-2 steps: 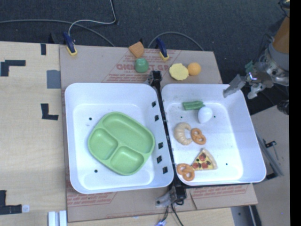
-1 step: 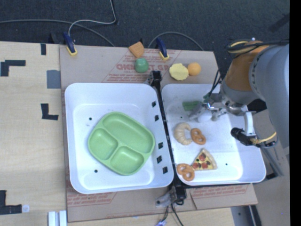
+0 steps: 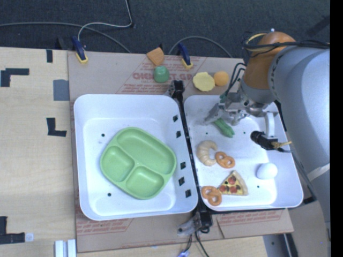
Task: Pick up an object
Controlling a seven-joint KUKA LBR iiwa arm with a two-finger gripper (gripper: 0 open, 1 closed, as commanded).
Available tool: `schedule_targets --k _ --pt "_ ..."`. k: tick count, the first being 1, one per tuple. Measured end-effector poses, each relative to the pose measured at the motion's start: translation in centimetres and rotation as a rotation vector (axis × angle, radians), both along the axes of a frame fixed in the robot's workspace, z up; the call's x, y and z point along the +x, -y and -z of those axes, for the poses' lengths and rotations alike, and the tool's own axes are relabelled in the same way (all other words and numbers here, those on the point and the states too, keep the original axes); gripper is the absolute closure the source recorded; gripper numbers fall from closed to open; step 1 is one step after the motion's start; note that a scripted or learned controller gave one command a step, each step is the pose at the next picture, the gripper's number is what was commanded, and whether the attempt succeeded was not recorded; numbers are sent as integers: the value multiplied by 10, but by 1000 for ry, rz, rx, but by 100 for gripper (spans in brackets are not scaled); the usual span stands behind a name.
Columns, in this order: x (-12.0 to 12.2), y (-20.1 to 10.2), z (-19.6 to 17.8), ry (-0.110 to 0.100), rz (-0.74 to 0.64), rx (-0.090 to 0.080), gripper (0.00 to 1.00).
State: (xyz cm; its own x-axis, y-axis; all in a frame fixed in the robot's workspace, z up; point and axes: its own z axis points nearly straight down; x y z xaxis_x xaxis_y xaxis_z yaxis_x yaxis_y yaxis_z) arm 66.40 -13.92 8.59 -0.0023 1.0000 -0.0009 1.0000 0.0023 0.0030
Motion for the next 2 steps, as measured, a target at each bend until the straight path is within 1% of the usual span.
schedule_targets --k 1,2 --pt "0 0 -10 0 -2 -3 100" --pt "-12 -92 -99 -2 -1 2 100"
